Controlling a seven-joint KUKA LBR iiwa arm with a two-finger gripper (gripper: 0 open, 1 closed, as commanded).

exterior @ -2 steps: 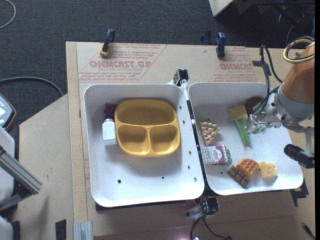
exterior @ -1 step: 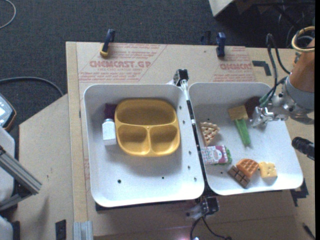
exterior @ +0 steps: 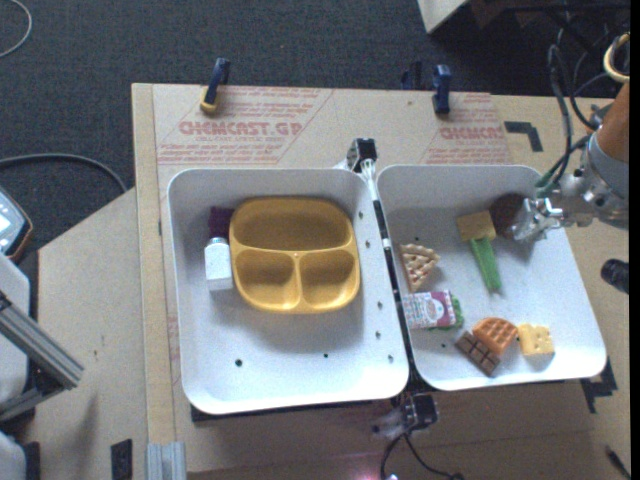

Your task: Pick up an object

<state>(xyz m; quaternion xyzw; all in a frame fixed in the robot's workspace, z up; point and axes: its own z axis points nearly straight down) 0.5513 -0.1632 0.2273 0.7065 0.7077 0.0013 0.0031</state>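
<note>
Camera view: gripper (exterior: 528, 220) hangs low at the right bin's (exterior: 560, 298) far edge, finger state impossible to tell. Touching it, a brown lump (exterior: 505, 209); beside that, mustard block (exterior: 477, 226), green stick (exterior: 487, 263). Nothing lifted yet.

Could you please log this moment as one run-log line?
gripper: over right bin, upper right | nearest: brown object | holding: not confirmed | left bin: yellow tray

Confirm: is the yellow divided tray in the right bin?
No, the yellow tray sits in the left bin, beside a small white bottle; the right bin holds the small toy foods.
</note>
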